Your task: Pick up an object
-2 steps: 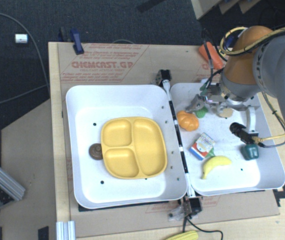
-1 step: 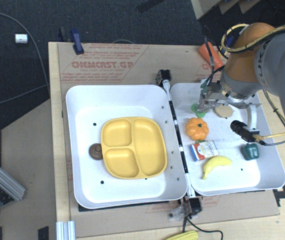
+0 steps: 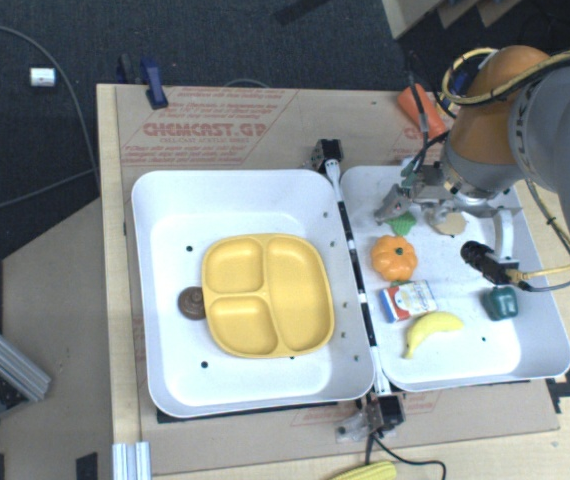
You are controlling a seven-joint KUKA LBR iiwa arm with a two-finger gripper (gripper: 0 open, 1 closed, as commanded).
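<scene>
Treat the orange pumpkin-shaped toy as the nearest candidate. You find it in the right bin, close to the divider between the two bins, in the upper half of that bin. It is round, so it presents no long axis to align with.

The gripper hangs just above and slightly behind the toy in the camera view, at the far end of the right bin. Nothing sits between its fingers. You cannot tell from this view whether the fingers are apart or together, so verify before committing.

The coming move therefore turns on a short shift toward the near edge of the bin, followed by a descent.

Note the neighbours. A small red, white and blue box lies just beside the toy on its near side. A banana lies beyond that. A teal block sits well apart, toward the right.

The left bin holds a yellow divided tray.
</scene>
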